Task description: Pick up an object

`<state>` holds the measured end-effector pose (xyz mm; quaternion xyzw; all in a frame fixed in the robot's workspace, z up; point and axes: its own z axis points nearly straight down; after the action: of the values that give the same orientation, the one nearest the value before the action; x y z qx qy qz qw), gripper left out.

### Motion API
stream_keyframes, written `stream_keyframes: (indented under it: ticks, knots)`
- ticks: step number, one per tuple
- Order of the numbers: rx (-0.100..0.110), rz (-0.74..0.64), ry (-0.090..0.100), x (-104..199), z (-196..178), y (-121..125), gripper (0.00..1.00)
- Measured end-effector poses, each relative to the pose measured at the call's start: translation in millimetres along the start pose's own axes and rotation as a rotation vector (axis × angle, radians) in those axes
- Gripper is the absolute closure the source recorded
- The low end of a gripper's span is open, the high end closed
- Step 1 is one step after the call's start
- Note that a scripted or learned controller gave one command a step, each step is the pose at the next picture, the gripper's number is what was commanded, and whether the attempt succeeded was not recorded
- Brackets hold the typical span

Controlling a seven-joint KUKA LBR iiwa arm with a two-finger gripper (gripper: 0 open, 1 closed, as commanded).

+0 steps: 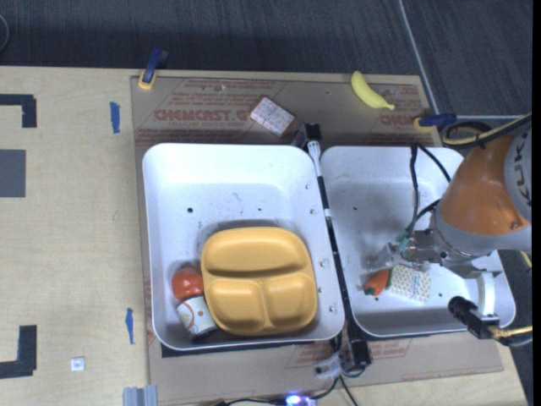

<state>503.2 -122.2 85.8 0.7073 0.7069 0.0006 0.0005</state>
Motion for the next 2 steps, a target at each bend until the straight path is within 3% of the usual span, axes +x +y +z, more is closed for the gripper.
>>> stream_keyframes:
  ticks: [1, 2]
  knots:
    - [-0.002, 0.000, 0.000, 19.6, -0.1, -22.7, 0.00]
    - [-0.006, 0.000, 0.000, 19.7, -10.2, -21.2, 1.00]
